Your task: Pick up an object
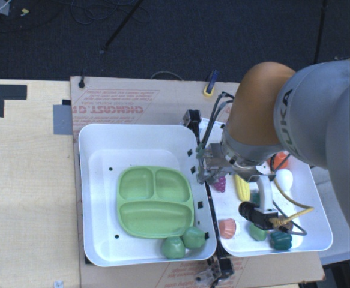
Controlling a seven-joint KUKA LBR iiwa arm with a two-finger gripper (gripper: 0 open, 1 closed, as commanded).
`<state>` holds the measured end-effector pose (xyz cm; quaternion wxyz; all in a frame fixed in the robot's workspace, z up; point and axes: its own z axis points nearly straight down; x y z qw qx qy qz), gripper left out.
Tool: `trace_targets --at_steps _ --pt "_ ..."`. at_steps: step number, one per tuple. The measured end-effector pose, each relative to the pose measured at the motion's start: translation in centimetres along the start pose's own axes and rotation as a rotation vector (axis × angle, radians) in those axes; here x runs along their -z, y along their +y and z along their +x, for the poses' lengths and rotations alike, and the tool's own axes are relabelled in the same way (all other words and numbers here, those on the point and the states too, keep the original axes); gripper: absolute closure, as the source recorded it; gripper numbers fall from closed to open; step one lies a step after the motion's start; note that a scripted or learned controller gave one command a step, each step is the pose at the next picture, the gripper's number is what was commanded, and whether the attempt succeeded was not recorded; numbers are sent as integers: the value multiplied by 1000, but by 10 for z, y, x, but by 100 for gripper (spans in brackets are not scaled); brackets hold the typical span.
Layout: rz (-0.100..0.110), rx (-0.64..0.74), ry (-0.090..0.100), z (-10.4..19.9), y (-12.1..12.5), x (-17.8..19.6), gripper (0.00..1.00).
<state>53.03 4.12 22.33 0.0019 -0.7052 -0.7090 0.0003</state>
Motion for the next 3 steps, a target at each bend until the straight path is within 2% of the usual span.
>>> trace_targets --at_steps 1,2,3 --pt "-1 -2 -1 45 24 -7 100" --pt "0 -6 -2 39 21 2 100" --pt "-1 -4 -2 47 37 3 100"
